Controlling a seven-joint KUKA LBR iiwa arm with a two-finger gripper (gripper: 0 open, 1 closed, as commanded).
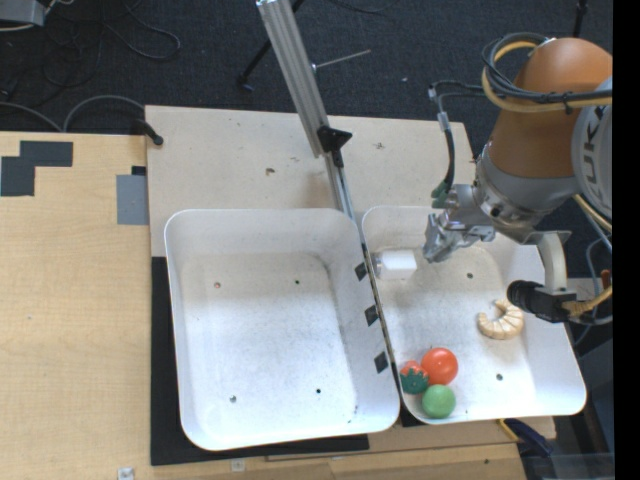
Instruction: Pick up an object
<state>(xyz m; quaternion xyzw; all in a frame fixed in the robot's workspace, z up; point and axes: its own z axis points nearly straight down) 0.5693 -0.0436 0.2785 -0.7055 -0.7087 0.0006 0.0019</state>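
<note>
Dark carpeted floor (150, 38) strewn with cables (60, 28) behind a pale wooden bench (70, 298).

White bins (260, 423); red ball (440, 365), green ball (438, 400), white block (398, 261), cream crescent (501, 321).

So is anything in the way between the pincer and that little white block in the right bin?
Nothing visible. The pincer hangs just right of the small white rectangular block, with bare bin floor between them.
</note>
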